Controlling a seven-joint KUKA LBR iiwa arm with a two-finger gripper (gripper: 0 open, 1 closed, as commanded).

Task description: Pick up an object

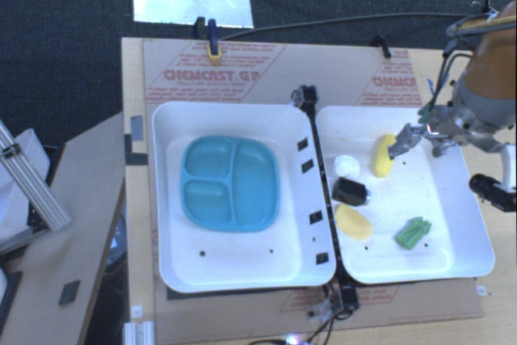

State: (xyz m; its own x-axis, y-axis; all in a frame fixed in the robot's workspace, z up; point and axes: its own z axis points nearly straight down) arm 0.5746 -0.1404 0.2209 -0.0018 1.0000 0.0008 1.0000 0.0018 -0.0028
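Gripper [406, 137] sits just beside the yellow corn [383, 157] in the right bin [477, 254], w/ nothing lifted yet. Can't tell its state (too small). Grab and lift remain.

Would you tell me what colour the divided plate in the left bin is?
The divided plate is light blue, as seen in the camera view.

Two white bins [242, 119], one blue plate [230, 182], five small objects [353, 191].
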